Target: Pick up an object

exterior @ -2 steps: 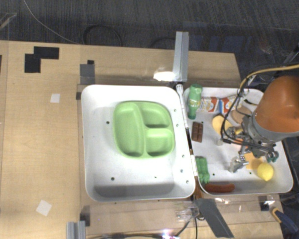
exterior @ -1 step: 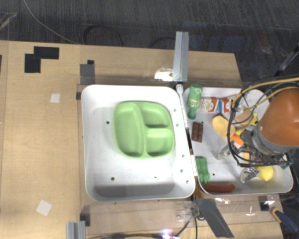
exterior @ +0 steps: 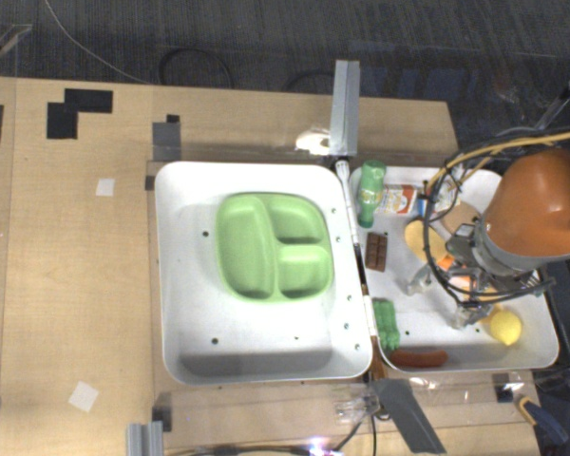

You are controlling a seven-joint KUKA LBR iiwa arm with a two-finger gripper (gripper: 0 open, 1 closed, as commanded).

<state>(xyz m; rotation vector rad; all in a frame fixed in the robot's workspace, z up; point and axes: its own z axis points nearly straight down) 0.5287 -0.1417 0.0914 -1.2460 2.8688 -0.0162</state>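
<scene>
Camera view looks down on a wooden tabletop [exterior: 66,283] that carries two shallow white bins side by side. The left bin [exterior: 185,255] holds one thing: a light green divided tray [exterior: 271,245], with three compartments, lying near the bin's middle.

The right bin [exterior: 541,345] is crowded. By its far left corner lies one green bottle [exterior: 370,193], and just beside it a small packet with red and white print [exterior: 400,199]. One dark brown bar [exterior: 376,250] sits along the left wall, and one green block [exterior: 387,323] lies by the same wall toward the near corner. One dark red sausage-shaped piece [exterior: 420,358] rests along the near wall. One yellow lemon-like fruit [exterior: 504,327] lies near the near right corner, and another yellow piece [exterior: 420,238] lies toward the bin's middle, partly hidden by cables.

The grey arm with its orange band [exterior: 541,207] reaches in over the right bin's right half and covers much of that side, with black and yellow cables [exterior: 456,174] looping around it. The claw [exterior: 465,297] hangs low over the bin's middle, just beside the lemon-like fruit; whether it is apart or together cannot be told under the wrist and cables.
</scene>
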